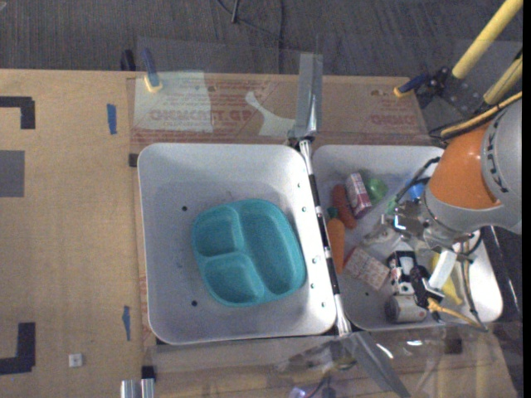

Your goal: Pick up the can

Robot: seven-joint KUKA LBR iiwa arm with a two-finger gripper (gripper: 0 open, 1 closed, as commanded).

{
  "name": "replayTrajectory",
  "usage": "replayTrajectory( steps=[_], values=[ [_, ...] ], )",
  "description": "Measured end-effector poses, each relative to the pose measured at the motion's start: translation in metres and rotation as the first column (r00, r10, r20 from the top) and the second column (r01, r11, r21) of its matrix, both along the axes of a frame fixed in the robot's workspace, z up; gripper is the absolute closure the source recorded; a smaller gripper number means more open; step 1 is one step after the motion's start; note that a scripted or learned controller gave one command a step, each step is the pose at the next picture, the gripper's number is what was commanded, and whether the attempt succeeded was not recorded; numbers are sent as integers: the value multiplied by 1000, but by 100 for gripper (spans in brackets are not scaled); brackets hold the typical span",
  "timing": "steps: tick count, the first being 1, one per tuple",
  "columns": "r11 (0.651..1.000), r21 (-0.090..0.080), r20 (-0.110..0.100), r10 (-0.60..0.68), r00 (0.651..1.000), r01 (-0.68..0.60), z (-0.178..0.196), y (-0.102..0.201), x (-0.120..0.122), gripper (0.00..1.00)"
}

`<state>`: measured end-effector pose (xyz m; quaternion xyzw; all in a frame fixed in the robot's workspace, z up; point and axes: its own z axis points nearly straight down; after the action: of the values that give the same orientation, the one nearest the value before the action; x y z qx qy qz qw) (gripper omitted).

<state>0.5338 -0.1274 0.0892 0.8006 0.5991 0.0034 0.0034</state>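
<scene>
Down in the right bin point(390, 166), toward its near edge: the can point(404, 310), grey and dull, lying on its side with its length running roughly left to right across the view. Just above it in the view, the tool point(411, 277), a cluster of black and white parts hanging below the grey arm point(461, 191) with its orange band. Tool and can very close together, the can on the near side of the tool and slightly left of it. Cannot tell whether touching or just apart. Cannot tell the tool's state either, apart or together, because of clutter and blur around its tip. Nothing plainly clamped in it.

Left of the tool, flat on the bin floor, a tan packet point(367, 268). Further left, along the wall between the bins, an orange carrot point(336, 244) lying lengthwise. Toward the far side of the same bin, a small carton point(358, 194) in red and white, with a green ball point(378, 189) just beside it on the right. All of these well apart from the can except the packet, which sits near it.

In the left bin point(166, 191), a teal tray point(247, 252) with three compartments, slightly turned, near the middle. Both bins side by side on the tan surface point(66, 222).
</scene>
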Motion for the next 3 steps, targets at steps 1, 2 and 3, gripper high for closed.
replayTrajectory(
  steps=[1,2,3],
  values=[
    [997,0,-9,72,997,-72,174,-5,36,0],
    [994,2,-12,-113,994,113,57,32,-37,0],
    [1000,0,-9,16,1000,-16,266,40,-45,0]
  ],
)
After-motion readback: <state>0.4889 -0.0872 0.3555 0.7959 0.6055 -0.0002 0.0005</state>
